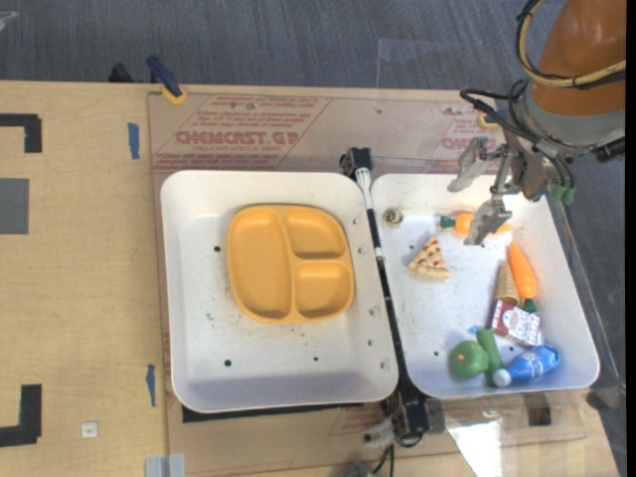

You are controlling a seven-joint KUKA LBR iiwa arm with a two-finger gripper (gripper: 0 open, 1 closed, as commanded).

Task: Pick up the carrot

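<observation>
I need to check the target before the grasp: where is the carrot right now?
The carrot lies in the right bin, near its right wall, just below the gripper, with an ice-cream cone beside it.

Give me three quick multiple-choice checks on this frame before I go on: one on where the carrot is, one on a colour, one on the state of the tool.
1. Where does the carrot lie?
A. in the right bin
B. on the yellow plate
C. on the bench outside the bins

2. What colour is the divided plate in the left bin?
A. blue
B. yellow
C. red

3. How does the tool stand?
A. shut on the carrot
B. resting on the plate
C. over the right bin's far part, apart from the carrot

Answers: 1 A, the carrot lies by the right bin's right wall; 2 B, the plate is plainly yellow; 3 C, the carrot lies nearer the camera than the tool, untouched.
</observation>
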